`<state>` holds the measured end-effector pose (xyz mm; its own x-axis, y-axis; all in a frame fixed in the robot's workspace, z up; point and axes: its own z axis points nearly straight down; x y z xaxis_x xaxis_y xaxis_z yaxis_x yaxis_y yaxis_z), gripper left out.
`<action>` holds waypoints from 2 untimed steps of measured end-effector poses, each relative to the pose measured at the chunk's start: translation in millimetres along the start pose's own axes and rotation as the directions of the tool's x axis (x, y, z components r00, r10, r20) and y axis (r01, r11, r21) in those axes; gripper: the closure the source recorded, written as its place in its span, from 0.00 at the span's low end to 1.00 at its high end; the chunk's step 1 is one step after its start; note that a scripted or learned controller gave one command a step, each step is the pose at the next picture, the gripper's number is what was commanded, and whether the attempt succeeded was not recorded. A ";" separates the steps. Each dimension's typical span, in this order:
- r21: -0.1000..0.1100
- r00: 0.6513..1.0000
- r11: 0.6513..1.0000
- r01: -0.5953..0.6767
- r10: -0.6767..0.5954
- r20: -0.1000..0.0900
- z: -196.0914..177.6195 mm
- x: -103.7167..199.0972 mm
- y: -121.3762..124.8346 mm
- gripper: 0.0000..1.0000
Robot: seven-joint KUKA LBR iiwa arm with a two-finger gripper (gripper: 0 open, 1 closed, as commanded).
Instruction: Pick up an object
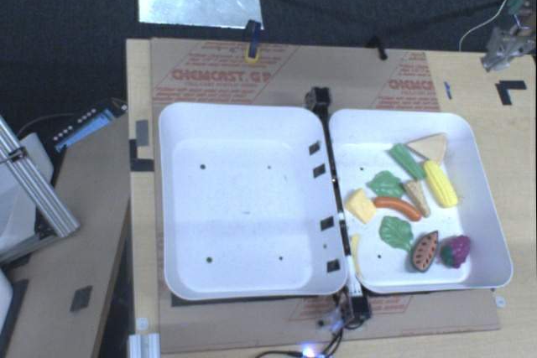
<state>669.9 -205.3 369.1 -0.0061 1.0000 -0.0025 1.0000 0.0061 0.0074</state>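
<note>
Now | toy corn (441, 184) in right bin (361, 159) | jaws well apart, far corner | opening: cannot tell

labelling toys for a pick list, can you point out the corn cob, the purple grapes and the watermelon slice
corn cob (441, 184), camera view, middle of the yellow cob
purple grapes (456, 250), camera view, centre of the bunch
watermelon slice (424, 251), camera view, red flesh at its middle

You are looking at a robotics lab or test cell, not a home. The table (277, 63) is a bare board stamped with a maker's name, carrying two white bins (243, 121) clipped side by side, with toy food (407, 201) as test pieces. Aluminium framing (33, 180), loose cables (495, 12) and dark carpet (67, 12) surround it.
</note>
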 end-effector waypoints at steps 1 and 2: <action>0.002 1.000 1.000 0.001 -0.001 -0.002 -13.9 34.6 -0.2 1.00; 0.006 1.000 1.000 -0.007 0.007 0.000 14.0 -3.3 -1.9 1.00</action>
<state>668.2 -208.7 355.1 0.0010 1.0000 -0.0021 1.0000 -0.0010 0.0010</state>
